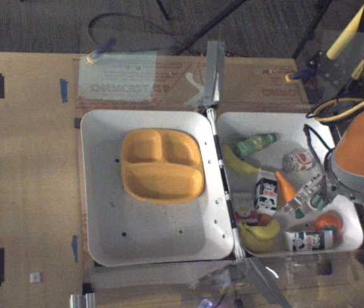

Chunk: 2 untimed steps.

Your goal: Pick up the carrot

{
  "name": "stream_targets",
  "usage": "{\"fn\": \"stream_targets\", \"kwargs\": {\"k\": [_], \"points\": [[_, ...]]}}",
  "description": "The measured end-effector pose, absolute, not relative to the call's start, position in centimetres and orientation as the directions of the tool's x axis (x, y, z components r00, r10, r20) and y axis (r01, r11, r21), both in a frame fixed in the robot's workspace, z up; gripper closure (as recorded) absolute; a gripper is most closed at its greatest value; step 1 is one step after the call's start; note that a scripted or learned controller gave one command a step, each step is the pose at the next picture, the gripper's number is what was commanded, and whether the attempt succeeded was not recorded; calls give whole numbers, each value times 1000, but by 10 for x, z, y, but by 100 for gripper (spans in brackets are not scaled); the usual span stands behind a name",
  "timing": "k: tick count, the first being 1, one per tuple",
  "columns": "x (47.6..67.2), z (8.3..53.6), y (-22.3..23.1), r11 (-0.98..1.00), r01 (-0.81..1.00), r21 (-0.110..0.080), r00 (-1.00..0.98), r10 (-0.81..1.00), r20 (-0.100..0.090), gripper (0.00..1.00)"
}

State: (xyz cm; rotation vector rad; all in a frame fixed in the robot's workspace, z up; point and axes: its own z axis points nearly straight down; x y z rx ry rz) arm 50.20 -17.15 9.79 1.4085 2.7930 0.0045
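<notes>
Currently the carrot point(285, 187) lies in the right-hand bin point(348, 244), between a milk carton point(266, 195) and a soda can point(297, 162), not yet lifted. Just beside it the gripper point(305, 199) hangs low, fingers apart around nothing, so grasping and lifting remain

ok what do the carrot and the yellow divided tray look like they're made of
The carrot looks like moulded plastic, a toy: flat, even orange, smooth cone shape. The yellow divided tray also looks like plastic, with rounded moulded compartments and a soft, mostly matte sheen. Neither can be confirmed from the look alone.
</notes>
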Motion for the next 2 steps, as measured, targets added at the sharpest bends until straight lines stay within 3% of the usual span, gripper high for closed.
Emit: {"fn": "stream_targets", "kwargs": {"k": [1, 2], "points": [[514, 185, -126, 363, 932, 3, -363, 932, -3, 100], [480, 228, -145, 258, 966, 3, -258, 966, -3, 100]]}}
